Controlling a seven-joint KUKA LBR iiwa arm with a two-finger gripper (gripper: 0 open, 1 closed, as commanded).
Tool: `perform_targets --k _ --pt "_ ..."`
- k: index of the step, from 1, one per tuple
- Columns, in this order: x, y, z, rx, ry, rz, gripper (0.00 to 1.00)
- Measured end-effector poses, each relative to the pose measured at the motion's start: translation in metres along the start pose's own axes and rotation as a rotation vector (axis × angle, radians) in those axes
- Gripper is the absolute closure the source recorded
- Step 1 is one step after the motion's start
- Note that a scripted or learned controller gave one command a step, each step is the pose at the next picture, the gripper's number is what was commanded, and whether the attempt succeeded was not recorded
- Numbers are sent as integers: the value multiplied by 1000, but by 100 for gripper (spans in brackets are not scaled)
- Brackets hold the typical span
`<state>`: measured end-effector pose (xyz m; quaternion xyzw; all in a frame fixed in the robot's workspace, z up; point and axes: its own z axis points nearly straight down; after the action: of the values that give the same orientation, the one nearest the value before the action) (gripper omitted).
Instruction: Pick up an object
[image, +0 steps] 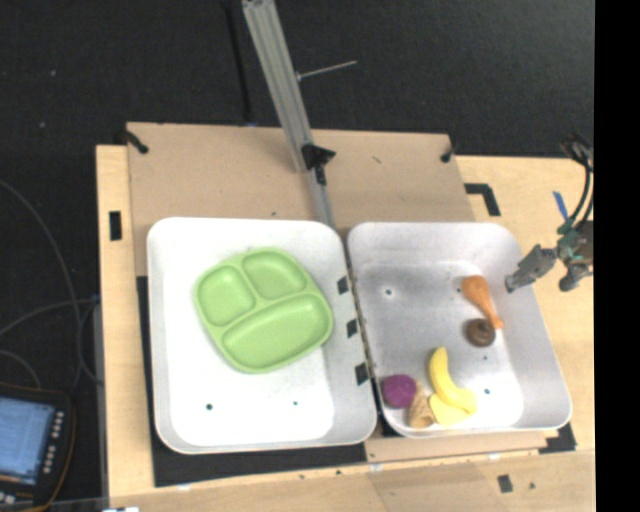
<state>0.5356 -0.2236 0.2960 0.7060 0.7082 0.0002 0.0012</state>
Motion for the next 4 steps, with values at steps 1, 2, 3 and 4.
perform_targets --k 1,2,3,4 --pt "0 0 0 0 0 0 0" --pt "9 1 52 5 1 2 0" --pt "3 -4 112 7 1 4 0" --pt "11 0 167 6 2 3 0"
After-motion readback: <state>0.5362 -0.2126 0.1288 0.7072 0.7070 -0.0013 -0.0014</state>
